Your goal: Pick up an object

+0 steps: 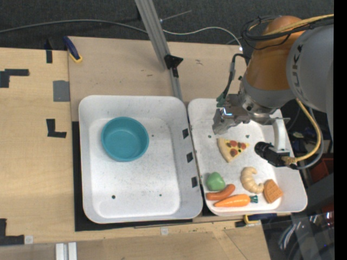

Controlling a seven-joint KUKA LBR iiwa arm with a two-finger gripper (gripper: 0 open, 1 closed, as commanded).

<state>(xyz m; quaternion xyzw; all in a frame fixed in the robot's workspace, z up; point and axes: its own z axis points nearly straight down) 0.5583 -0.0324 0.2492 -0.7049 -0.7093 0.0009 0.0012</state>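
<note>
Two shallow white bins are set side by side; the right bin (201,118) carries the toy food, the left bin (87,145) a round teal bowl (125,138). The two-finger gripper (223,122) is poised over the right bin, just above the flat yellow pizza slice (232,148); whether it is apart or together cannot be told, and nothing is seen held. The approach step is judged to be in hand. A descent onto the slice is called for next.

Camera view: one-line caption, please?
Gripper above the right bin near a toy pizza slice; teal bowl in left bin.
</note>
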